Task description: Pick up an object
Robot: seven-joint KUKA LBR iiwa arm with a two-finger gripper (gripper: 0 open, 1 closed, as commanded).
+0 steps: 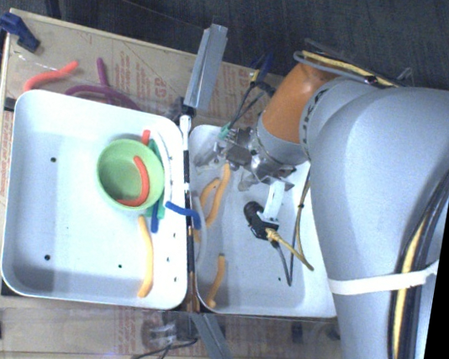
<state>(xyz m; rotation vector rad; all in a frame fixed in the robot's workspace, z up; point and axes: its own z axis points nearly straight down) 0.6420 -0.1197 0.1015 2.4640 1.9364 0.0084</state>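
Wood of the bench (99, 320) shows closest to the camera, in front of the green bowl (128, 169). The bowl stands in the left bin (28, 184), and a long yellow-orange stick (146, 264) lies on the bin floor in front of it, reaching from the bowl's rim toward the near wall. To the right of this stick, across the two bin walls, a short orange piece (217, 277) lies at the near left side of the right bin (273, 298).

A red curved piece (140, 184) rests inside the bowl along its right side. A small blue piece (179, 208) lies just to the right of the bowl, over the edge between the bins.

Further right of the bowl, inside the right bin close to its left wall, lies the orange curved piece (214, 200). It is thin and bent like a hook, bright orange against the white floor, with its long side running from front to back.

The gripper (241, 158) is just behind this piece, to the right of the bowl and a little further back. I cannot tell if it is spread or pressed together, or if it touches the piece. The grey arm (377, 183) with its orange band (291, 104) covers the right part of that bin.

Behind the bowl, on the bare bench, lie a purple loop (106, 95) and a red-orange handle (50, 75).
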